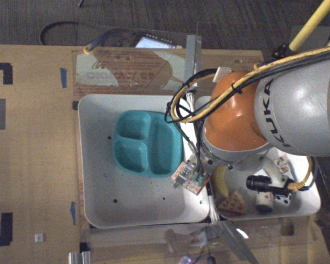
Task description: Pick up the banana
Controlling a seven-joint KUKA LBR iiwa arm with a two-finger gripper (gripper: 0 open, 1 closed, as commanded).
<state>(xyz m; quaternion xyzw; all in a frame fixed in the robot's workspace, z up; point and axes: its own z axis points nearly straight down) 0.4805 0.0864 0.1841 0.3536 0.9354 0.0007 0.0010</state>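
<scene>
The banana (222, 181) lies in the right bin (312, 203), at its left wall, touching a brown wedge (232, 204). The claw (239, 172) sits beneath the wrist, just beside the banana; its state cannot be determined. A teal tray (146, 143) occupies the left bin (99, 114).

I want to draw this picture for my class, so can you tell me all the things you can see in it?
left bin: one, white, middle of the bench
right bin: one, white, beside the left bin, mostly under the arm
divided tray: one, teal, in the left bin
banana: one, yellow, in the right bin, partly under the arm
pizza-like wedge: one, tan-brown, in the right bin, next to the banana's near end
tape strips: two, blue, on the bench left of the left bin
bench: one, tan, under both bins
arm: one, grey with an orange band, reaching in from the right over the right bin
</scene>
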